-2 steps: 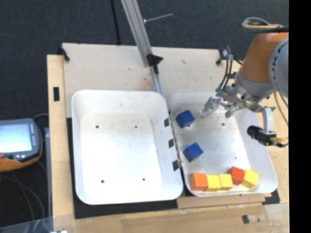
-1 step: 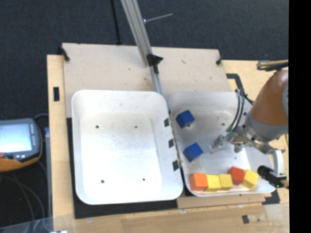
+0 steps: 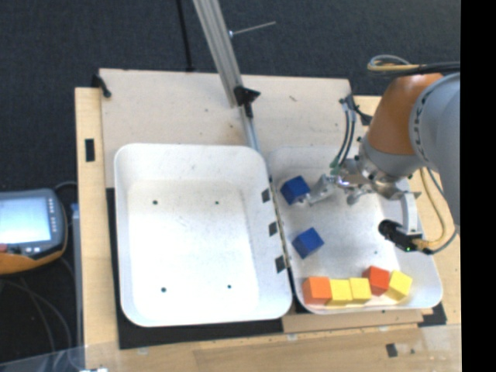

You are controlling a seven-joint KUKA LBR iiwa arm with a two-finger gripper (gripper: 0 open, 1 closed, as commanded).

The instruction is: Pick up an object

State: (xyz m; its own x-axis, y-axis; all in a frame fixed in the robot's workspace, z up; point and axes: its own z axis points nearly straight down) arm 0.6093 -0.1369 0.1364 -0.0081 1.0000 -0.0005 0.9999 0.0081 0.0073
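The right bin (image 3: 341, 227) holds two blue cubes, one (image 3: 294, 189) near its left wall and another (image 3: 308, 241) just below it. Along the bin's front edge lie an orange block (image 3: 316, 288), two yellow blocks (image 3: 349, 290), a red block (image 3: 378, 277) and a third yellow block (image 3: 400, 284). My gripper (image 3: 335, 191) hangs over the upper part of this bin, just right of the upper blue cube. It is open, and nothing sits between its fingers. One fingertip (image 3: 316, 195) is close beside that cube.
The left bin (image 3: 194, 231) stands beside the right one. A slanted aluminium pole (image 3: 221, 45) rises from the back of the bench. A small screen device (image 3: 27, 225) sits off the bench at the far left. Cables (image 3: 434, 231) trail by the arm.
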